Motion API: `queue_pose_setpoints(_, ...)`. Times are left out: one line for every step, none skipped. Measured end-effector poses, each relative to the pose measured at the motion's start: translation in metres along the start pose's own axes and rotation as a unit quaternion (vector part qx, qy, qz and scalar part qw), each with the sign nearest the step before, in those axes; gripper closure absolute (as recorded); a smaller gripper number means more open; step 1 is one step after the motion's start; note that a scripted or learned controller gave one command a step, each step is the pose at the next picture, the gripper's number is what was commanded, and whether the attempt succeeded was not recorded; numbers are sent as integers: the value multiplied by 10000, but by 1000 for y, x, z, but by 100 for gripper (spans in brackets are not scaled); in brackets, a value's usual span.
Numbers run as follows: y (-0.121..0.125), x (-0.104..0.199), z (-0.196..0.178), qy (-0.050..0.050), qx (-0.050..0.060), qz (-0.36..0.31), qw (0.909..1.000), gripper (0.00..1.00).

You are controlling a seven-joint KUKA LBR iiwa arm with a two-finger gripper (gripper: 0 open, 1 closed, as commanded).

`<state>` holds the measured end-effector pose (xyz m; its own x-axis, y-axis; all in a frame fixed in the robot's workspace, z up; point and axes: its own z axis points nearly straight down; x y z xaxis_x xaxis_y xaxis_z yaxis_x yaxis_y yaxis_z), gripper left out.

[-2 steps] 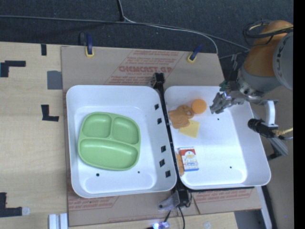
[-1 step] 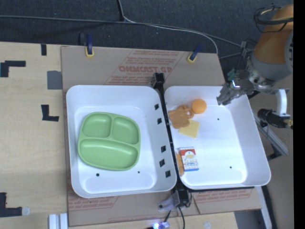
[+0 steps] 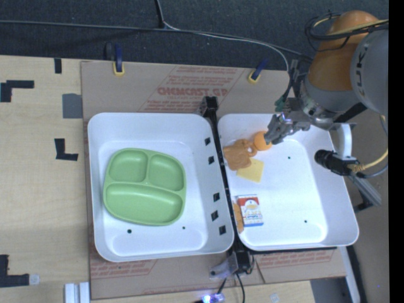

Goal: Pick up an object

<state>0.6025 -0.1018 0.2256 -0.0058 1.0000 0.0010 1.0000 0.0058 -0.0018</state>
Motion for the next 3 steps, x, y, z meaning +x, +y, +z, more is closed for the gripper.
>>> queue_pose_setpoints(2, 52, -9, 2, -8, -5, 10000, 100)
queue_pose_setpoints(-6, 113, -11, 2, 1, -8, 10000, 100)
queue_pose_setpoints(-6, 172, -15, 3, -2, -9, 10000, 100)
